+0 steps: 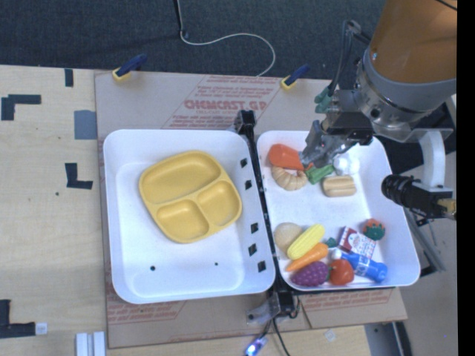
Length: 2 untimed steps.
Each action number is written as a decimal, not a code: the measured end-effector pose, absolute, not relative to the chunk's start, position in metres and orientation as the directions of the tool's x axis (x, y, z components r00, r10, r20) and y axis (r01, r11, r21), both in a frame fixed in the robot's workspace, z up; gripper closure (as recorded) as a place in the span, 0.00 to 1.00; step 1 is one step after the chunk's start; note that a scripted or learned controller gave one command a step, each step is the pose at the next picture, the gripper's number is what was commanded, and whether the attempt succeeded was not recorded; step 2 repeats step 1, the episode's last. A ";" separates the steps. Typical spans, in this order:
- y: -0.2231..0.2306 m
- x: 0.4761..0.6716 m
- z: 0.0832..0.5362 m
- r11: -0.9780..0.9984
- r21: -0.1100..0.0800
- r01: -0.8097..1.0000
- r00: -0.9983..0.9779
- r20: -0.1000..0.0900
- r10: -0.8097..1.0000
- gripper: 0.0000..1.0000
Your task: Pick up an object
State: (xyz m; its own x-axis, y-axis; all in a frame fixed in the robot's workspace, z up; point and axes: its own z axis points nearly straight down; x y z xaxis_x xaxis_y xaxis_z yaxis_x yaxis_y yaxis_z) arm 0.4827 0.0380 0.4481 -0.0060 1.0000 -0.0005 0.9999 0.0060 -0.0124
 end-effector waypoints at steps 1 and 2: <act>0.114 0.483 0.492 0.011 0.003 1.000 -0.011 0.002 1.000 1.00; 0.114 0.483 0.492 0.011 0.003 1.000 -0.011 0.002 1.000 1.00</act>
